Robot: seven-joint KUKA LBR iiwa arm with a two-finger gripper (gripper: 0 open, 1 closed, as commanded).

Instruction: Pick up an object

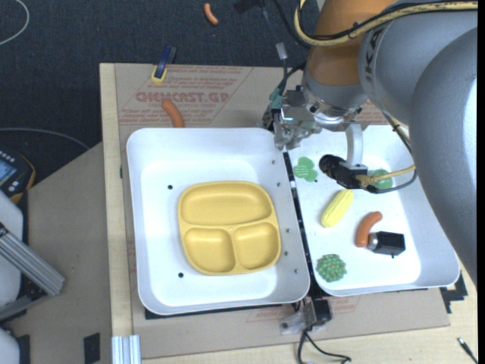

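Camera view: pincer [290, 131] at right bin's [424, 268] top-left corner; can't tell its state. Corn cob [336, 208] lies mid-bin, below & right of it, apart.

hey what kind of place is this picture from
Probably a robotics lab bench: a grey arm reaches over two white bins, toy food such as a corn cob lies inside, and loose cables trail nearby.

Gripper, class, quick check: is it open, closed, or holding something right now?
Gripper: cannot be told; it sits at the far edge of the right bin, with no object seen in it.
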